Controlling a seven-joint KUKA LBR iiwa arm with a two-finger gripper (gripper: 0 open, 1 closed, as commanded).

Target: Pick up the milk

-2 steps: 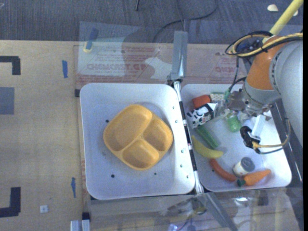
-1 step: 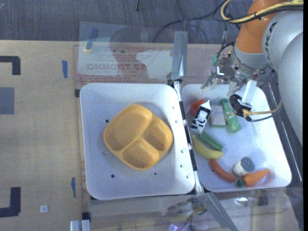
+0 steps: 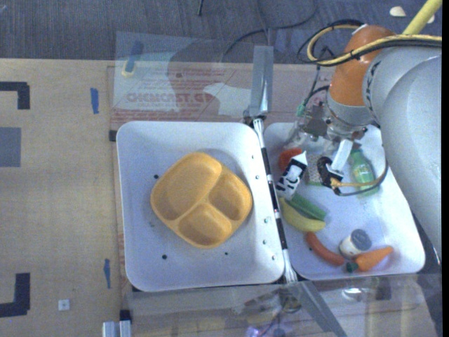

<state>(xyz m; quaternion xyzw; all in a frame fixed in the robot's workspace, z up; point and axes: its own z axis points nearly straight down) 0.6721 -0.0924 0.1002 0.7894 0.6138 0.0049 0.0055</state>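
Note:
The milk (image 3: 292, 175) is a small white carton with black patches. It lies in the right bin (image 3: 403, 255) close to that bin's left wall, with a red item (image 3: 288, 157) touching its far side. My gripper (image 3: 316, 144) hangs low over the far part of the right bin, just up and to the right of the milk. The view does not show anything held in it. The grey arm with its orange band (image 3: 354, 83) comes in from the upper right.
In the right bin, nearer the camera, lie a banana (image 3: 303, 219) under a green vegetable (image 3: 306, 206), a red sausage (image 3: 323, 248), a carrot (image 3: 373, 259) and a small jar (image 3: 355, 243). A green bottle (image 3: 362, 169) lies by the wrist. The left bin (image 3: 140, 258) holds a yellow divided plate (image 3: 201, 199).

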